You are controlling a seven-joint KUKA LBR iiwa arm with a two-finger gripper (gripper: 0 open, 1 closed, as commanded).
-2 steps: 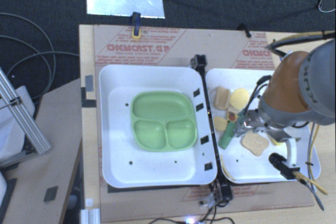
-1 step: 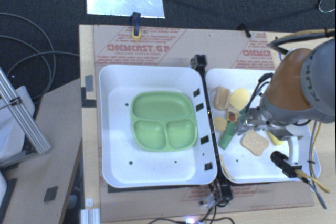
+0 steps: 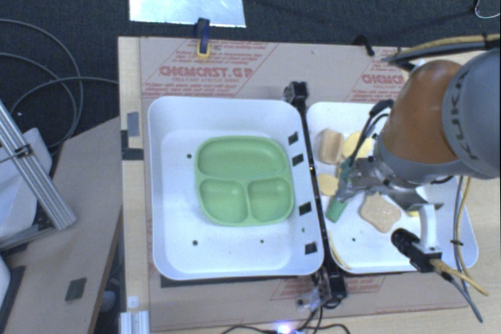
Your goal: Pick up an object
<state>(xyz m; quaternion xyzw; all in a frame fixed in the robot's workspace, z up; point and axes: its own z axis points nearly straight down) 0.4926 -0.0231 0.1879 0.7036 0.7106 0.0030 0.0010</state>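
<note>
Now gripper (image 3: 350, 185) low in right bin (image 3: 450, 258), lower right of frame, beside green stick (image 3: 337, 207); whether anything is pinched, cannot tell. Nothing lifted yet; pick remains.

Single fixed camera above bench (image 3: 235, 62), angled down, both white bins (image 3: 168, 168) framed, arm (image 3: 438, 121) entering right.
</note>
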